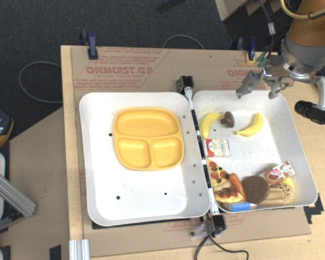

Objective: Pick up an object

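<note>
Cardboard-topped bench (151, 64): gripper (260, 87), fingers spread and holding nothing, hovers above the right bin's (300, 145) far edge; nearby banana (251, 126) looks light, smooth, best pinched mid-curve.

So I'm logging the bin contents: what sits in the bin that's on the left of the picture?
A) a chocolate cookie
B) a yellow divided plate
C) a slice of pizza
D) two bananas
B: the yellow divided plate lies alone in the left bin, its three compartments facing up.

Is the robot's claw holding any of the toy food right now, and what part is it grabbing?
Nothing. The gripper is open above the right bin's far edge, with no item between its fingers.
</note>
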Controlling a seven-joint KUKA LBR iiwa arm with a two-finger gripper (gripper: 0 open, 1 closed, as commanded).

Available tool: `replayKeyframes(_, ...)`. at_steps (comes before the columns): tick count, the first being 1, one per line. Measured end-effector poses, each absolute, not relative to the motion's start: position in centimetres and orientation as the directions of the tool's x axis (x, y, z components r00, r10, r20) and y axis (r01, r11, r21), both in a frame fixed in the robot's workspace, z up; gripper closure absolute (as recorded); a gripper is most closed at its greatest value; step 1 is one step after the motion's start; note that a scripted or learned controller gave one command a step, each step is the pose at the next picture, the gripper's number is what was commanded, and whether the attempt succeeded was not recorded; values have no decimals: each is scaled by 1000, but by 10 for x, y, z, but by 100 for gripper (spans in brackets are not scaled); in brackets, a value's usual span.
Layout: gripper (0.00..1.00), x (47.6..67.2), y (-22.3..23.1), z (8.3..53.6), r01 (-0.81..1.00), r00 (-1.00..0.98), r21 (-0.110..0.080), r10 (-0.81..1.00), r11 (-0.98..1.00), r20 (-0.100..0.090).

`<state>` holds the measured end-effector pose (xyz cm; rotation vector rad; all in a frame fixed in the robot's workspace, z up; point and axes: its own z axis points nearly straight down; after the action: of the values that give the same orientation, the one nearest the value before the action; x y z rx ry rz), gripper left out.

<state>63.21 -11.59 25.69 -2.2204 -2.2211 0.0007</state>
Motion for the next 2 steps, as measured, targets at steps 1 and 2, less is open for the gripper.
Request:
replayKeyframes(1,0,622,-187,210,1000,6,-7,1000,-6,-1)
replayKeyframes(2,0,634,-192,76,1000,0,-10,1000,0,2)
